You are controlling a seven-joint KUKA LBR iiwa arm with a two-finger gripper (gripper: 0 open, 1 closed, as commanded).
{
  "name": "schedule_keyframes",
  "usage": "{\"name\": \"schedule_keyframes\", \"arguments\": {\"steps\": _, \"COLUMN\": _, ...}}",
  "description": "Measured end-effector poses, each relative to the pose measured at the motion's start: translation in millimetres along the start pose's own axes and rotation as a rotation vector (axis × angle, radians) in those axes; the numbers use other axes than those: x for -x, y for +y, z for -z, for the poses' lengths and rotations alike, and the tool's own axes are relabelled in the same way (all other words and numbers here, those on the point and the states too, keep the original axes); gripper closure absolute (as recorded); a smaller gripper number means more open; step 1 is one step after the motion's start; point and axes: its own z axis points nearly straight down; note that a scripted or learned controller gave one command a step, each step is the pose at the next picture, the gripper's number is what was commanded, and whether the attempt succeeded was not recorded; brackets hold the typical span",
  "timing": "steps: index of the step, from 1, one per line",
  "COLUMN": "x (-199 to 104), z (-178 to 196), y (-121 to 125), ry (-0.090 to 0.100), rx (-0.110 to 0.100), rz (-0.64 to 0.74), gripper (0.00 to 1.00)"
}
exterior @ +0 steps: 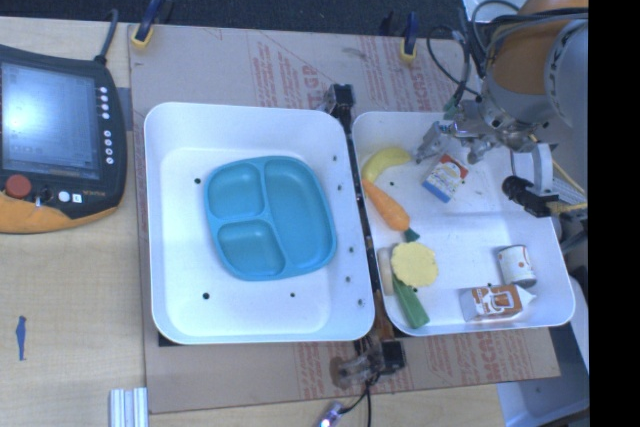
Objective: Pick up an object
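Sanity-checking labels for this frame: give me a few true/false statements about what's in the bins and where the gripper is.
1. The blue divided plate lies in the left bin. True.
2. The carrot lies on the blue divided plate. False: it lies in the right bin, near that bin's left wall.
3. The gripper is over the right bin's far end, just above the small blue and white carton. True.
4. The yellow round piece lies outside both bins. False: it lies in the right bin, below the carrot.
5. The handheld screen rests inside the left bin. False: it rests on the bench, left of that bin.
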Motion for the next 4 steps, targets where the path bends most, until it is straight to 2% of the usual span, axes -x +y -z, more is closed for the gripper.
{"name": "schedule_keyframes", "arguments": {"steps": 1, "x": 4, "z": -3, "y": -24, "ry": -0.001, "rx": 0.001, "rz": 0.001, "gripper": 0.00}}
{"name": "schedule_keyframes", "arguments": {"steps": 2, "x": 24, "z": -24, "y": 1, "ry": 0.000, "rx": 0.003, "rz": 0.001, "gripper": 0.00}}
{"name": "schedule_keyframes", "arguments": {"steps": 3, "x": -9, "z": -25, "y": -70, "ry": 0.000, "rx": 0.001, "rz": 0.000, "gripper": 0.00}}
{"name": "schedule_keyframes", "arguments": {"steps": 4, "x": -11, "z": -24, "y": -2, "ry": 0.001, "rx": 0.004, "rz": -0.001, "gripper": 0.00}}
